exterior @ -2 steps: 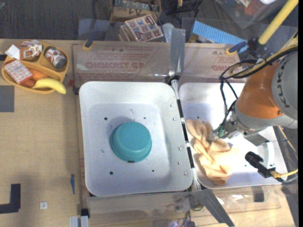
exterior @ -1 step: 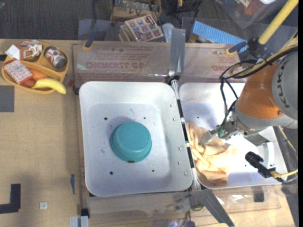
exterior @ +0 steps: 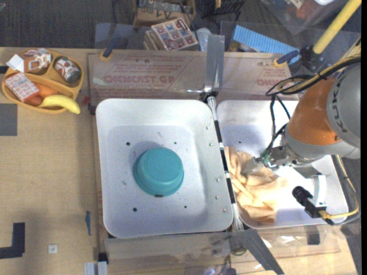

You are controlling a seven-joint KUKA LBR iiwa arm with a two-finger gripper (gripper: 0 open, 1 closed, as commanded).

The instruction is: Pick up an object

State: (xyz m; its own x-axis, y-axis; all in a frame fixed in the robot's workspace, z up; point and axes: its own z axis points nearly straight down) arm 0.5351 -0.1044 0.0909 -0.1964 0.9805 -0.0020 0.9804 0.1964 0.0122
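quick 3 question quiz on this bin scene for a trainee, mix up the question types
1. True or false: the teal bowl sits in the left bin.
2. Which thing lies in the right bin? A) banana B) yellow cloth C) box
3. Fill in: the gripper is at the cloth's ____ edge in this view.

Key: 1 true. 2 B, the yellow cloth. 3 upper right.

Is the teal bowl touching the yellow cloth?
Apart. The camera view shows the teal bowl in the left bin and the yellow cloth in the right bin, bin walls between them.
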